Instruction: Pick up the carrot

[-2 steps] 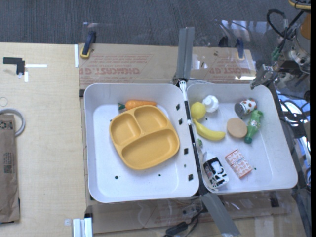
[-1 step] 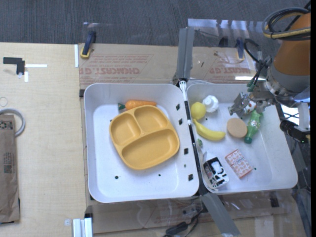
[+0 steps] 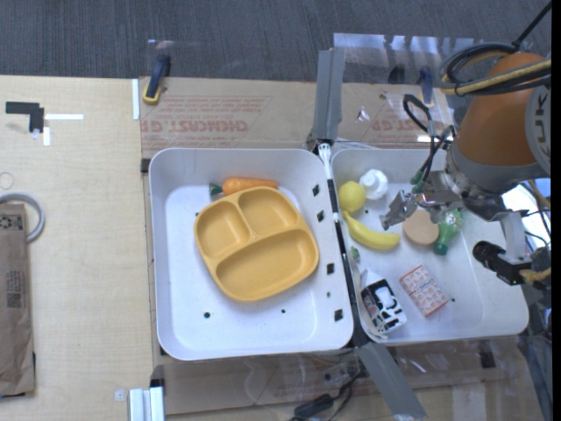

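Observation:
The carrot [image 3: 250, 183], orange with a green top at its left end, lies in the left bin [image 3: 175, 261]. It rests against the far rim of a yellow divided plate [image 3: 257, 242]. My gripper [image 3: 403, 210] hangs over the right bin [image 3: 491, 310], just above the right end of a banana [image 3: 372, 235]. It is well to the right of the carrot, across the wall between the bins. Nothing of the carrot is near it.
The right bin also holds a lemon [image 3: 351, 196], a small white object [image 3: 374, 182], a tan round piece [image 3: 421, 229], a green bottle [image 3: 445, 231], a red patterned packet [image 3: 424, 289] and a black-and-white item [image 3: 382, 305]. The arm's orange band [image 3: 500, 125] looms at the right.

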Motion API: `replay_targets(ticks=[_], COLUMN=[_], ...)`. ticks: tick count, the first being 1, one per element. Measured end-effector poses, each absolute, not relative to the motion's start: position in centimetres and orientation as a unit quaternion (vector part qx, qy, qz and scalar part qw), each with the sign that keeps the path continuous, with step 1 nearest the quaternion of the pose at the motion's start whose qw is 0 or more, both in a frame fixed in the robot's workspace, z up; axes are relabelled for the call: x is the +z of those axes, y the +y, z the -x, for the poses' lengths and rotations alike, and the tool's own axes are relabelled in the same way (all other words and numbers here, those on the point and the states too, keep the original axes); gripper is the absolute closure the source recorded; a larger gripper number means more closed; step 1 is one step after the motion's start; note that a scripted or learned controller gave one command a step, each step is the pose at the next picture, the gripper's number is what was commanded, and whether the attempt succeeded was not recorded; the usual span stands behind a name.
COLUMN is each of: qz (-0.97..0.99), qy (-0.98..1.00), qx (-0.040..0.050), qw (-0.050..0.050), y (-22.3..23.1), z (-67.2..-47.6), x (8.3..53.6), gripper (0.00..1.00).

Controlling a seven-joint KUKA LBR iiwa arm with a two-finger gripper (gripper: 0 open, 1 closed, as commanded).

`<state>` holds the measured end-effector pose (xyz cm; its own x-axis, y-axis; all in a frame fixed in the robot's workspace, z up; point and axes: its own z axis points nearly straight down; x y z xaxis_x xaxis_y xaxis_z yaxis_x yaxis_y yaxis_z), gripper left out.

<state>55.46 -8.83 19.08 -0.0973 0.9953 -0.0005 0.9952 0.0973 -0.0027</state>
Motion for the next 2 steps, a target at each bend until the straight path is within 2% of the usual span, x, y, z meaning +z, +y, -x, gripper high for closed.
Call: replay_targets(ticks=[1, 2], qz=[0.677, 0.554], qy=[-0.736, -0.832], qx=[0.0011, 0.0002], qw=[0.0, -0.001], y=[-15.9, -14.3], z=[-58.6, -56.3], x=[17.4, 22.7], gripper=[0.0, 0.0])
